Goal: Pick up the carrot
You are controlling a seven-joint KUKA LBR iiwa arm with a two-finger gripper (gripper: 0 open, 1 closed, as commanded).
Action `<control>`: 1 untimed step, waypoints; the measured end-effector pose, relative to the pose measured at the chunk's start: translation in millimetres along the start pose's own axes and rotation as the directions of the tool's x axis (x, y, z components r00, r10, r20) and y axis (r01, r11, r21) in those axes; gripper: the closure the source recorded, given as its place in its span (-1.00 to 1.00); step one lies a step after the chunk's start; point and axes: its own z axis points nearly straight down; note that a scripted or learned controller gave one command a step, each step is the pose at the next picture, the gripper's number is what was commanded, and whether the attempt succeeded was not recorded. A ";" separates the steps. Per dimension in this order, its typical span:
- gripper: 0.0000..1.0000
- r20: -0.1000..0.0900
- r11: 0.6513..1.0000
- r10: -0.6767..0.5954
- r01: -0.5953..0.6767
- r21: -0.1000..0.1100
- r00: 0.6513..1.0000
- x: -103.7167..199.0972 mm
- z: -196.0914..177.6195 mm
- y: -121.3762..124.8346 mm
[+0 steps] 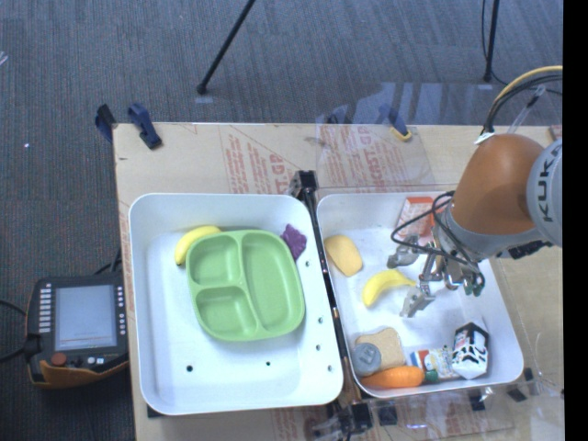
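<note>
The carrot (393, 377) is orange and lies flat along the front wall of the right bin (511, 327). My gripper (432, 288) hangs over the middle of that bin, behind the carrot and a little to its right, well apart from it. Its fingers stand open with nothing between them. A yellow banana (386, 286) lies just left of the fingers.
Beside the carrot are a slice of bread (379, 349), a small packet (434, 363) and a black-and-white milk carton (469, 350). A pale yellow piece (344, 254) and an orange box (415, 214) sit farther back. The left bin (152, 338) holds a green divided plate (246, 283), a banana (195, 240) and a purple item (294, 240).
</note>
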 end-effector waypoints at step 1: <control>-1.00 0.002 0.990 0.141 -0.141 0.000 0.990 -47.8 -0.1 74.0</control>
